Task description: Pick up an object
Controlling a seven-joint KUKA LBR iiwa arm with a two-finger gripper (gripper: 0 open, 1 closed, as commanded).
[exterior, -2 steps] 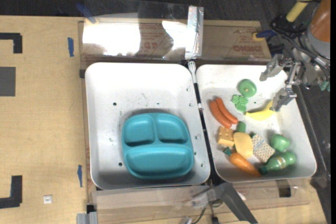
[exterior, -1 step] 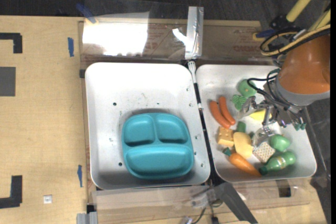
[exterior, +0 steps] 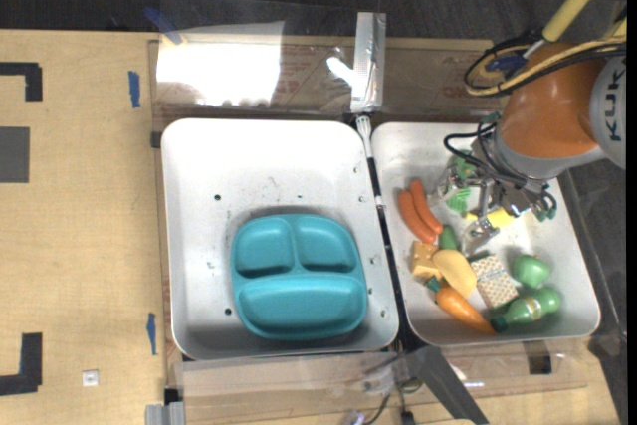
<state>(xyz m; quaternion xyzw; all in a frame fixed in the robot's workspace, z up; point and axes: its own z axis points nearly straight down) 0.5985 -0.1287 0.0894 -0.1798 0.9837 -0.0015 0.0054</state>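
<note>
My gripper (exterior: 485, 214) hangs low over the upper middle of the right bin (exterior: 577, 309), under the orange wrist band (exterior: 547, 114). Directly beneath it lie a small green piece (exterior: 457, 200) and a yellow piece (exterior: 501, 219); I cannot tell whether it touches either. Left of it lie two orange-red sausages (exterior: 418, 211). Below are a pale yellow toy (exterior: 448, 266), a carrot (exterior: 463, 307), a patterned cracker block (exterior: 495, 282) and two green vegetables (exterior: 532, 269) (exterior: 528, 308).
The left bin (exterior: 199, 164) holds a teal divided plate (exterior: 297, 276) toward its front. A clear plastic sheet (exterior: 259, 65) and a metal bracket (exterior: 368, 55) sit behind the bins. Cables (exterior: 498, 65) loop near the arm at upper right.
</note>
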